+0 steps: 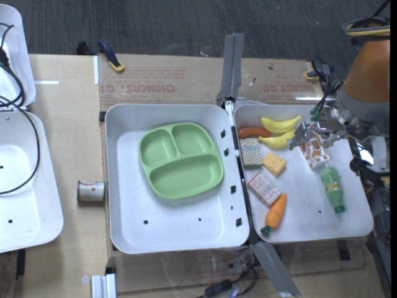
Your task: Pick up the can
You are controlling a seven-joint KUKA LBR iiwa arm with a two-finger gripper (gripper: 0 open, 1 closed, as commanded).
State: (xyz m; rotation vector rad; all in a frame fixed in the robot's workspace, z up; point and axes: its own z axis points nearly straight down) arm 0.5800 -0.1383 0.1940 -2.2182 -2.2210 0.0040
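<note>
**Camera view: gripper over the right bin**

The can (316, 152) lies near the back edge of the right bin (353, 225). The gripper (308, 133) hangs just above it, by the bananas (280, 131). I cannot tell how its fingers stand. A bottle (332, 189) lies near the bin's right edge.

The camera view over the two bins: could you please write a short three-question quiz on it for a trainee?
1. Where does the can lie?
2. True or false: the green plate sits in the left bin.
3. Which lies nearest the gripper? A carrot, B bananas, C green bottle.

Key:
1. On its side on the bench, outside the bins, just left of the left bin.
2. True.
3. B.
</note>
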